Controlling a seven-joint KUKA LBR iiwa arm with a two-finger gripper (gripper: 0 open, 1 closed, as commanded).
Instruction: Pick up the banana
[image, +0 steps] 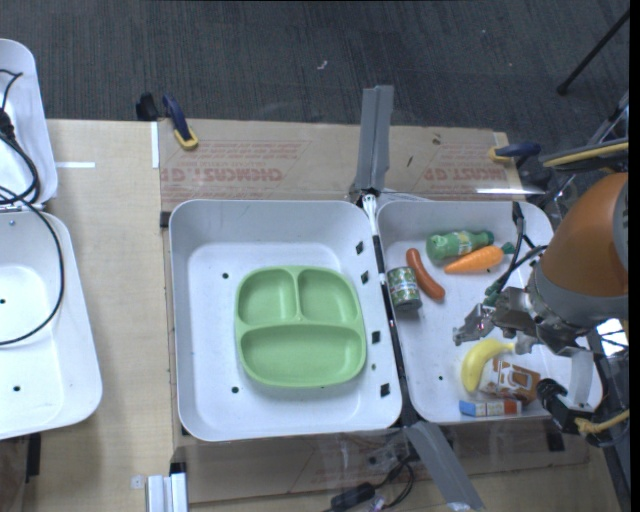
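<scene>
Brown cardboard covers the bench (100, 160), red print running along its far strip, and dark carpet lies beyond at twelve o'clock. Two blue-handled clamps pin the sheet, one (178, 122) at the far left corner, one (515, 152) at the far right. A grey bar (376, 135) rises between the two bins.

Left bin (190, 300): white and shallow, and it holds a green divided tray (300, 327) sitting flat in its middle. At nine o'clock, a white sink-like unit (40, 330) with black cable looping over it.

Right bin (430, 385), and it's busy in here. At twelve o'clock a green bottle (458, 243) lies on its side, an orange carrot (474, 261) just beside it. A red sausage (426, 275) lies slantwise, a small tin can (404, 287) next to it by the bin's left wall.

The banana (477, 362) lies toward six o'clock in the right bin, touching a printed carton (507, 385).

The arm (590, 250) comes in from three o'clock, orange band showing. The gripper (478, 327) sits just above the banana's upper end. How wide it's parted, I cannot tell, and nothing shows clamped in it.
</scene>
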